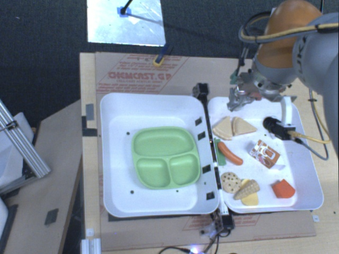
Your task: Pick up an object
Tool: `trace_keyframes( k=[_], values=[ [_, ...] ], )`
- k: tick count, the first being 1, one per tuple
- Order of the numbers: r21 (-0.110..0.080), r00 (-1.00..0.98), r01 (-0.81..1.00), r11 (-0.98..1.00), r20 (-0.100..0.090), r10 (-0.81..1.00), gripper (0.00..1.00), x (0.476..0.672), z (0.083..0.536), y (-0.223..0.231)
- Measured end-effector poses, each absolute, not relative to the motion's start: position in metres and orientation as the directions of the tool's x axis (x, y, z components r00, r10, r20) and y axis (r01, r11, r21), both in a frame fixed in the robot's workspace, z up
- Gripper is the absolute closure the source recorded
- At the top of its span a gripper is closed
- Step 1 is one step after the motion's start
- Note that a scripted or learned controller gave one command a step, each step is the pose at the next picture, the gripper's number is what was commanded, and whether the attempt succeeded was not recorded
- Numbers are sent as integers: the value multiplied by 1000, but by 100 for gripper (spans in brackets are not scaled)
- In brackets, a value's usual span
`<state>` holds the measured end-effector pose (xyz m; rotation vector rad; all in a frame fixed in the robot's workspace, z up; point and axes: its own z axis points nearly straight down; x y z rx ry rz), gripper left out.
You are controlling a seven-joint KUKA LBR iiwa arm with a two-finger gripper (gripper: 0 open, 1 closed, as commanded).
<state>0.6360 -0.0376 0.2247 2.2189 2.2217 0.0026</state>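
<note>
Wooden bench (90, 89) bearing two white bins (114, 142) side by side

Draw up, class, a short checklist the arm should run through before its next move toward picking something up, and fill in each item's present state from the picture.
1. Gripper above the right white bin, not the left one: ok.
2. Nothing held between its fingers: cannot tell.
3. A target close by: the tan triangular sandwich pieces lie just below the gripper: ok.
4. Target free of neighbours: the orange-red sausage lies apart from the sandwich: ok.
5. Yellow cable clear of items: it crosses the bin's right side near the red-and-white packet: not ok.
6. Green divided plastic tray sits flat in the left white bin: ok.
</note>
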Motion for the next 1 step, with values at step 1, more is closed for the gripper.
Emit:
trace_keyframes(
  k=[1],
  values=[
    [1, -6, 1000, 6, 0, 1000, 100, 638, 217, -24]
  ],
)
